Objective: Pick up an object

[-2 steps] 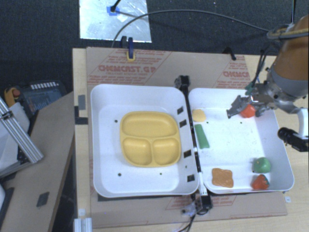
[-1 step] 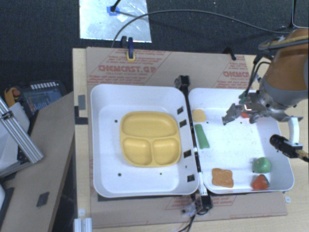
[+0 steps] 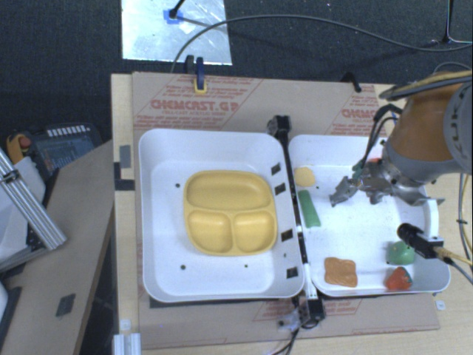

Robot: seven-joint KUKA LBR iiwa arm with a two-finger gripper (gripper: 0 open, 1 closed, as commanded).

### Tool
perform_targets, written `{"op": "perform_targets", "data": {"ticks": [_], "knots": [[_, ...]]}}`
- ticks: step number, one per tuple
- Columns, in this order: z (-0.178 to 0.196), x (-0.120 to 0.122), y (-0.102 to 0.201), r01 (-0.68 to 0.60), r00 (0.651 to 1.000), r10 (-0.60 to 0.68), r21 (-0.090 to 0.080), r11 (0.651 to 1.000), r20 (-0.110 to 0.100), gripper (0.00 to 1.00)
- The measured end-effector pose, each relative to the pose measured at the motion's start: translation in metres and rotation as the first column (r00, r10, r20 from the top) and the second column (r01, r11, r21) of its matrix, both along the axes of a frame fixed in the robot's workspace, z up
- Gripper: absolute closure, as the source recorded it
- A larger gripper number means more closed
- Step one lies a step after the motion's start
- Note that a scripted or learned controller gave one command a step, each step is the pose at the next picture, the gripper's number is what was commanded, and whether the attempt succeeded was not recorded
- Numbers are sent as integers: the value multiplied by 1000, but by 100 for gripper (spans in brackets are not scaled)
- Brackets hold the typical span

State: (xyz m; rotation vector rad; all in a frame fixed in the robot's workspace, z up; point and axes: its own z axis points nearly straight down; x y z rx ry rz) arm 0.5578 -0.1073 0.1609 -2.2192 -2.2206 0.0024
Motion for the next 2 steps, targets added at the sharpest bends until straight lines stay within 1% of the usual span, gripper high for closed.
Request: {"op": "perform_targets", "data": {"ticks": [1, 2], "knots": [[-55, 7, -7, 0, 1000, 0, 0, 1000, 1, 0], [-42, 7, -7, -1, 1000, 1, -1, 1000, 4, 100]]}}
